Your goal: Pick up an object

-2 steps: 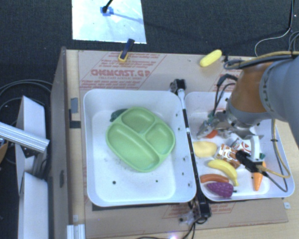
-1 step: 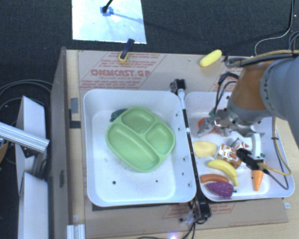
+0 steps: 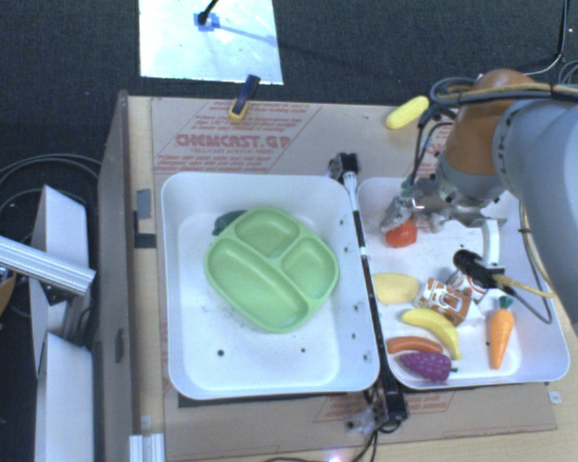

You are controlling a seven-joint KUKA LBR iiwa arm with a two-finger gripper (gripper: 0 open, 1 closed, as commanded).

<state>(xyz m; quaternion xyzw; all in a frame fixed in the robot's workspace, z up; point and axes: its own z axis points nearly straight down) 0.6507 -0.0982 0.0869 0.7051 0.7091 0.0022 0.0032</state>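
Observation:
My gripper (image 3: pixel 403 216) is low over the back left corner of the right bin (image 3: pixel 549 359). A small red toy fruit (image 3: pixel 401 235) lies right under its tip, touching or nearly touching it. Whether the fruit is gripped is hidden from this angle. Further forward in the same bin lie a pale yellow lemon-like piece (image 3: pixel 396 287), a banana (image 3: pixel 434 324), an orange sausage (image 3: pixel 413 346), purple grapes (image 3: pixel 426 364), a carrot (image 3: pixel 500 336) and a small brown-and-white packet (image 3: pixel 448 299).
The left bin (image 3: pixel 188 354) holds a green divided plate (image 3: pixel 272 269) with a dark green piece (image 3: pixel 226 222) at its back left edge. A yellow object (image 3: pixel 406 114) lies on the bench behind the right bin. The grey arm (image 3: pixel 544 152) covers the right bin's back right.

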